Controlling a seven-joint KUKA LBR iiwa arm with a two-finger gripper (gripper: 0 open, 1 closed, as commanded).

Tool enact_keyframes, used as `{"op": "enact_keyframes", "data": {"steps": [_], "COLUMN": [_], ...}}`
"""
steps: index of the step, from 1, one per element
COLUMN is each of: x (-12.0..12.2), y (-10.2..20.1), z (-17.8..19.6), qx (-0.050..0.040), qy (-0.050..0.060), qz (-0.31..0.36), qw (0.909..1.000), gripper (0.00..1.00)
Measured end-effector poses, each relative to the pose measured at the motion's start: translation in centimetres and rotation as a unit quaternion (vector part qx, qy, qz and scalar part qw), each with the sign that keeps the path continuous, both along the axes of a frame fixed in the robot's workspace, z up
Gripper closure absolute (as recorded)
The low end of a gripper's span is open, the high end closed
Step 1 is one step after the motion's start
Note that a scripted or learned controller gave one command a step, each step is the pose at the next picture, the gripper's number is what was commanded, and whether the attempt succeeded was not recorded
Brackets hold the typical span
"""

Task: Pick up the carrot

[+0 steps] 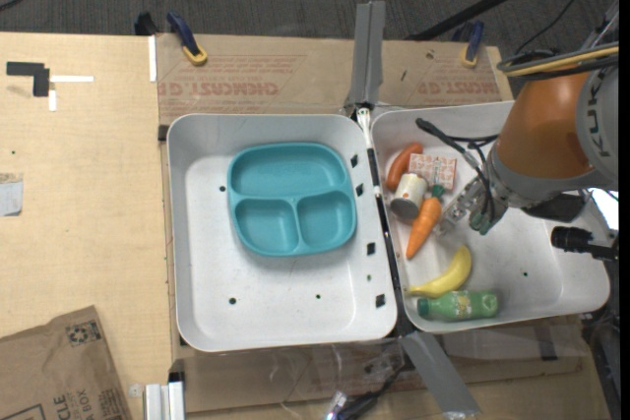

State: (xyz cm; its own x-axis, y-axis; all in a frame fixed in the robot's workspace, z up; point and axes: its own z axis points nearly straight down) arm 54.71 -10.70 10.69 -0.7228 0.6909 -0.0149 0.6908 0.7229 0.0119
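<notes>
The fingers point(471, 210) hang low over the right bin point(551, 295), just beside the carrot point(422, 225) on its right; they are blurred and half hidden under the wrist, so I cannot tell if they stand wide or narrow, and nothing shows between them. The carrot lies on the bin floor near the left wall, tilted, its green top upward and its tip pointing down toward the banana point(445, 274); it touches a small white can point(408, 196) at its upper left, and a printed packet point(438, 170) lies just above it. I judge that the fingers are set here for coming at the carrot from its free right side, because the left side is crowded by the can and the bin wall. A green bottle point(459, 306) lies below the banana; an orange-red sausage-like thing point(402, 164) lies near the packet. The left bin point(192, 231) carries a teal divided plate point(291, 199), well apart from the work. The arm point(546, 138) reaches in from the right, its orange band above the wrist, the wrist bent down and leftward into the bin.
</notes>
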Motion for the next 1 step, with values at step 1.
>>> {"op": "enact_keyframes", "data": {"steps": [1], "x": [-1.39], "y": [0.47], "z": [-0.44], "qx": [-0.0013], "qy": [-0.004], "qz": [0.023], "qw": [0.9997], "gripper": [1.0]}}
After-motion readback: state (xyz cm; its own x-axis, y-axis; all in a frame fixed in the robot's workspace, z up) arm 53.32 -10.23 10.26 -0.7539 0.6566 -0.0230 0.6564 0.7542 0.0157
